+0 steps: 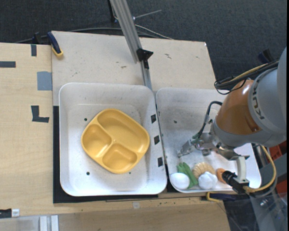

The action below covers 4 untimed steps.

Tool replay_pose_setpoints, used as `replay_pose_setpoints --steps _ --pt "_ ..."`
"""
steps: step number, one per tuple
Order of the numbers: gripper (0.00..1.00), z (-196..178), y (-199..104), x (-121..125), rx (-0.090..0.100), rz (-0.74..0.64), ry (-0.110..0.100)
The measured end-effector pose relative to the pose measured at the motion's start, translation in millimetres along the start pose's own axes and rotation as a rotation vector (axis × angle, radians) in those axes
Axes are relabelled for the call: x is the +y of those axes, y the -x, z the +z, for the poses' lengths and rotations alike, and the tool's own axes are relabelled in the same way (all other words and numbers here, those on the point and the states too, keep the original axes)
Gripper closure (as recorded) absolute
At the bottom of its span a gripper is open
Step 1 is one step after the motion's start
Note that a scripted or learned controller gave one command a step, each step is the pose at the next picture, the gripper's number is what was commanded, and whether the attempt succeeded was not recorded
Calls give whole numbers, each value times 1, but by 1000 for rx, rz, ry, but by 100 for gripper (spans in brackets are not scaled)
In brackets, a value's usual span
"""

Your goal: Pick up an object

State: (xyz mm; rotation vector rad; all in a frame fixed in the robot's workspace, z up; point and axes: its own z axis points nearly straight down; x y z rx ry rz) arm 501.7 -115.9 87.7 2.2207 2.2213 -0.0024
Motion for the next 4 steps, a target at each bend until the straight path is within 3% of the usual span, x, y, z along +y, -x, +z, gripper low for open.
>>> replay_pose_setpoints --steps 1,4 --pt "100 -12 -1 0 2 -1 -2" --pt "100 -178 -2 6 0 -2 6"
